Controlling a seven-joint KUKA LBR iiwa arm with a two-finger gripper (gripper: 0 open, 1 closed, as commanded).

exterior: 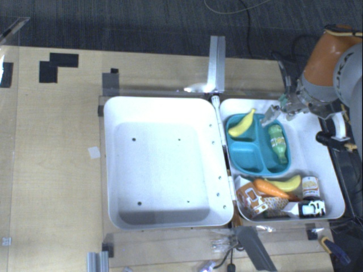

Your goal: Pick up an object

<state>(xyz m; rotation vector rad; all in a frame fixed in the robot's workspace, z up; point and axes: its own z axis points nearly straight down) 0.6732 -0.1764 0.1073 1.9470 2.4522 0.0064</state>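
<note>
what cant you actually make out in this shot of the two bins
- Gripper, camera view: small and blurred against the right bin's wall, so finger state is unclear.
- Green bottle in the blue tray: label too small to read.
- Small can and dark item: print too small.
- Brown packet: partly under the carrot.
- Arm: cut by the right edge.

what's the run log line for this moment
phase: approach | tool: over far edge of right bin, above blue tray | held: nothing seen | nearest: green bottle in tray | left bin: untouched
</note>
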